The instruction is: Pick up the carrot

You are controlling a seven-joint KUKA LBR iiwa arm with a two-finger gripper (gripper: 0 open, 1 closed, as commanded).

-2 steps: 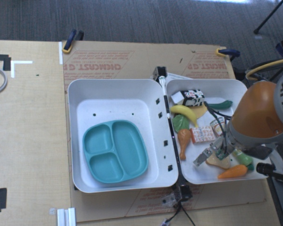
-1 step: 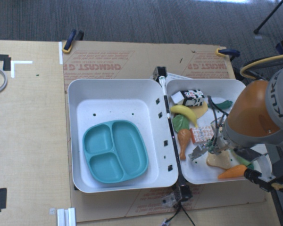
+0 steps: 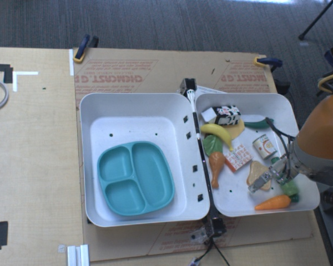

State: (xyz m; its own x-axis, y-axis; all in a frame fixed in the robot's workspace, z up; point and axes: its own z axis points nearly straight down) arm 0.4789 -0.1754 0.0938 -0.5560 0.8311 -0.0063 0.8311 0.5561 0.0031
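Observation:
The carrot (image 3: 273, 203) is orange with a green top (image 3: 290, 189). It lies flat near the front right corner of the right bin (image 3: 233, 204), tip pointing left. My gripper (image 3: 262, 183) reaches in from the right and hovers low just above and left of the carrot, over a tan bread-like piece (image 3: 256, 169). Nothing shows held in it. The grey arm with its orange band (image 3: 322, 137) hangs over the bin's right edge and hides part of that side.
The right bin also holds a banana (image 3: 219, 132), a cow-patterned box (image 3: 227, 114), a green vegetable (image 3: 258, 123), a small can (image 3: 265, 146), a drumstick (image 3: 216, 168) and a red-and-white packet (image 3: 237, 157). A teal divided plate (image 3: 136, 177) lies in the left bin (image 3: 91, 148).

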